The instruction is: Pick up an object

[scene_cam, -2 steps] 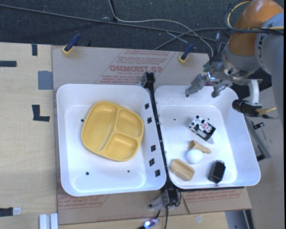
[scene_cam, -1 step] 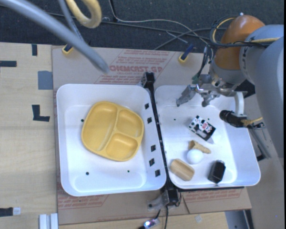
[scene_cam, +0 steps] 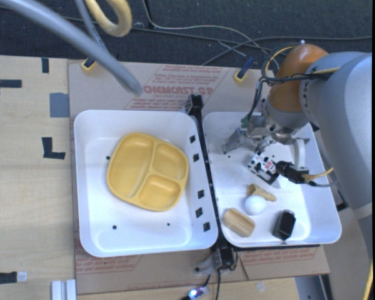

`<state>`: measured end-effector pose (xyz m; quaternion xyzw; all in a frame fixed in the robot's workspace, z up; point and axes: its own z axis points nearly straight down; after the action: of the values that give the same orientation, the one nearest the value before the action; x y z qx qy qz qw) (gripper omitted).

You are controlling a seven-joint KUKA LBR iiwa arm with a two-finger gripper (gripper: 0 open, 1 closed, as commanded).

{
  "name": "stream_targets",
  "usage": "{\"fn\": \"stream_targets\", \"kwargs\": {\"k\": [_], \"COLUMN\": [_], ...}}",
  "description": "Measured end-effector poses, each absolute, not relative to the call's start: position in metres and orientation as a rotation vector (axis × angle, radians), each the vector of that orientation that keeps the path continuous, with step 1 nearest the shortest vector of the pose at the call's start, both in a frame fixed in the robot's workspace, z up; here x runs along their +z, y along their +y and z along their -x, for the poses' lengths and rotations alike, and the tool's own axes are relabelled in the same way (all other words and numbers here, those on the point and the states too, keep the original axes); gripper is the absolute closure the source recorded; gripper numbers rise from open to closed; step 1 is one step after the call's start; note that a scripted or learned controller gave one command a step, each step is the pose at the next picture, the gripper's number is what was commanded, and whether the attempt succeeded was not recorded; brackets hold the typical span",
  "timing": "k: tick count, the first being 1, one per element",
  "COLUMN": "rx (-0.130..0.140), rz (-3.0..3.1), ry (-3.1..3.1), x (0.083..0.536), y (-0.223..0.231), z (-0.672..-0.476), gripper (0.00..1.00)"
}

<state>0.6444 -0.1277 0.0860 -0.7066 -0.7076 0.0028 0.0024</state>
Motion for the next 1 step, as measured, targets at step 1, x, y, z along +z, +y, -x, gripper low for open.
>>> {"fn": "stream_targets", "kwargs": {"k": [1], "rx": [0.003], "rz": [2.220], "ry": [-2.224], "x": [0.0851], "y": [-0.1275], "z": [-0.6448], "gripper": [0.00]}}
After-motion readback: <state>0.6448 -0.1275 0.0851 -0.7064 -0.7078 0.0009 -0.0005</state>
